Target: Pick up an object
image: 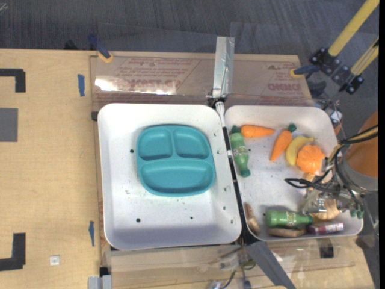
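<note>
The gripper [325, 202], jaw state impossible to tell, is hovering near the green bottle [287, 218], likely light, rigid, slippery plastic, best grasped mid-body.

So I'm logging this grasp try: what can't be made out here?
- Gripper: finger state unclear, lost in clutter and cables.
- Brown item by the green bottle: partly hidden, identity unclear.
- Arm: cut off by the right edge.

We see the arm [364, 161] as a rounded orange band above a dark ring, with thin black cables [319, 184] trailing off it.
</note>
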### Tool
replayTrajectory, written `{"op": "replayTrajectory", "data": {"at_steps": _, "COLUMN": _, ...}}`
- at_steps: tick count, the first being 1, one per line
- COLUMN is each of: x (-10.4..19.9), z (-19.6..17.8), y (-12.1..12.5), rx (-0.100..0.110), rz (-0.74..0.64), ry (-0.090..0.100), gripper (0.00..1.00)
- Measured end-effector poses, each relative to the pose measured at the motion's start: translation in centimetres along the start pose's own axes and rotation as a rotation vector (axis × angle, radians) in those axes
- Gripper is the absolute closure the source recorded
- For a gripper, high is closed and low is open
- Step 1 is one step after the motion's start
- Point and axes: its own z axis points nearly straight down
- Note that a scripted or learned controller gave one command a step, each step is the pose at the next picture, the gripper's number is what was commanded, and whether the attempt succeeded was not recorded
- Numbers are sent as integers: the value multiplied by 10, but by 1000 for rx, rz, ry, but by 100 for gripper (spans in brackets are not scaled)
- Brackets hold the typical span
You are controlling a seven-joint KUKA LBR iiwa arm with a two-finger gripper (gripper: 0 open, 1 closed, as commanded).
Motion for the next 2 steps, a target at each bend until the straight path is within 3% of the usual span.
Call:
{"op": "replayTrajectory", "data": {"at_steps": 1, "x": -71, "z": 0, "y": 75, "rx": -7, "rz": 38, "ry": -7, "gripper": 100}}
{"op": "replayTrajectory", "data": {"at_steps": 2, "x": -117, "z": 1, "y": 66, "rx": -5, "rz": 111, "ry": -5, "gripper": 100}}
